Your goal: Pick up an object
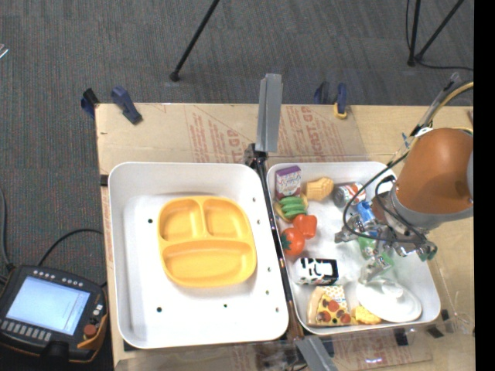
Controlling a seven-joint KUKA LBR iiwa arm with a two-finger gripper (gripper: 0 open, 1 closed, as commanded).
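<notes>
My gripper hangs low over the right part of the right bin, under the arm's orange band. It sits just above a white dish; a greenish, see-through object lies right at it. Whether anything is held is hidden by the wrist. Toy foods lie in this bin: a purple carton, a tan bread piece, a silver can, green pods, a red pepper, a tomato, a black-and-white pack and a pizza slice.
The left bin holds a yellow divided plate. A grey post stands behind the seam between the bins. Clamps grip the bench's back edge. A teach pendant lies on the floor at the lower left.
</notes>
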